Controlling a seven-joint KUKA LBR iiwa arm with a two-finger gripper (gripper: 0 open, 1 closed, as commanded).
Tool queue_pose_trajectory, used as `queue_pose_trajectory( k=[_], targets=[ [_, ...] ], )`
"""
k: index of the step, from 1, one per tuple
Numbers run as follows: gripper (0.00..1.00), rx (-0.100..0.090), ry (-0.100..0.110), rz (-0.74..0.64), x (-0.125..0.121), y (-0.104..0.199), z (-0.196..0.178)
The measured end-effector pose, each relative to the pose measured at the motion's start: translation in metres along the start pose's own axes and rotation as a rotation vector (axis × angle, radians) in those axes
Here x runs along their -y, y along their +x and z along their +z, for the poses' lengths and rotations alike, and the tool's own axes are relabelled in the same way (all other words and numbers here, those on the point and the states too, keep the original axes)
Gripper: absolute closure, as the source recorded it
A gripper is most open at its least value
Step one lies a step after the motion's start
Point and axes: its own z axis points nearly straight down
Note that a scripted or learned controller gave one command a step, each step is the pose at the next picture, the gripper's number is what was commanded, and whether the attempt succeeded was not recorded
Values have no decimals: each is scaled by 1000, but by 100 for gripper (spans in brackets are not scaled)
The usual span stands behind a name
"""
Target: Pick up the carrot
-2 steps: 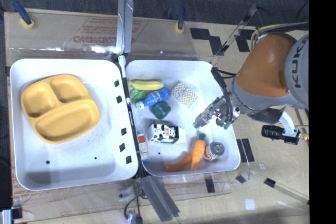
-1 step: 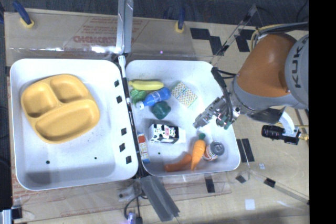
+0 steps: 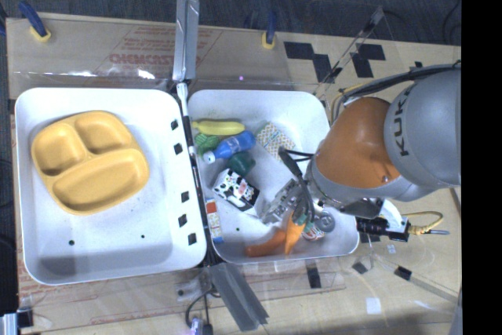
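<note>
The orange carrot (image 3: pixel 271 244) lies along the near wall of the right bin (image 3: pixel 314 102), its thicker end pointing up and to the right. My gripper (image 3: pixel 289 208) hangs low in the right bin, directly over that upper end of the carrot and touching or nearly touching it. The grey wrist with the orange band (image 3: pixel 357 153) reaches in from the right and hides the bin's right side.
The right bin also holds a yellow banana (image 3: pixel 220 127), a green item (image 3: pixel 205 143), a blue bottle (image 3: pixel 233 145), a black-and-white box (image 3: pixel 235 188), a patterned cloth (image 3: pixel 274 139) and a small round can (image 3: pixel 318 227). A yellow divided plate (image 3: pixel 90 161) sits in the left bin.
</note>
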Motion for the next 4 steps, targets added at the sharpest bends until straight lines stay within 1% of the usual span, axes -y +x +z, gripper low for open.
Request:
queue_pose_trajectory(
  k=[1, 2, 3, 4],
  targets=[
    [0, 3, -1, -25, -1, 0, -80],
    [0, 5, 0, -235, 40, -34, 7],
    [100, 6, -2, -240, 38, -35, -4],
    [0, 6, -1, -240, 38, -35, -4]
  ],
)
